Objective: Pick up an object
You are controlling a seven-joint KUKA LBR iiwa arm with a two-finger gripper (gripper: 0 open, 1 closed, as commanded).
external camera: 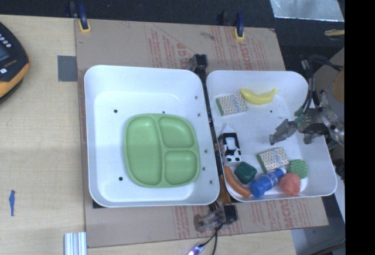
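Two shallow white bins sit side by side on a cardboard sheet clamped to the wooden bench. The left bin [99, 95] holds a single item: a pale green divided plate [160, 150] with three compartments, lying flat near the bin's middle. The right bin [258, 79] holds the loose objects available for picking. Along its far side lie a yellow banana [258, 95] and, just beside it to the left, a green patterned sponge [232, 104]. Against the wall shared with the left bin stands a small black-and-white cow figure [230, 148]. The near side is crowded: an orange carrot-like piece [234, 183] lies along the near left corner, touching a dark green lump [245, 172]; next to these rests a blue bottle [267, 182], then a red ball-like item [290, 184] and a green textured piece [297, 167]. A second patterned sponge [273, 158] lies just behind the bottle.

The gripper [285, 131] reaches in from the right edge and sits over the right bin's middle-right area, above bare floor between the banana and the second sponge. Whether its jaws are parted or closed cannot be told from this angle; no object is seen between them.
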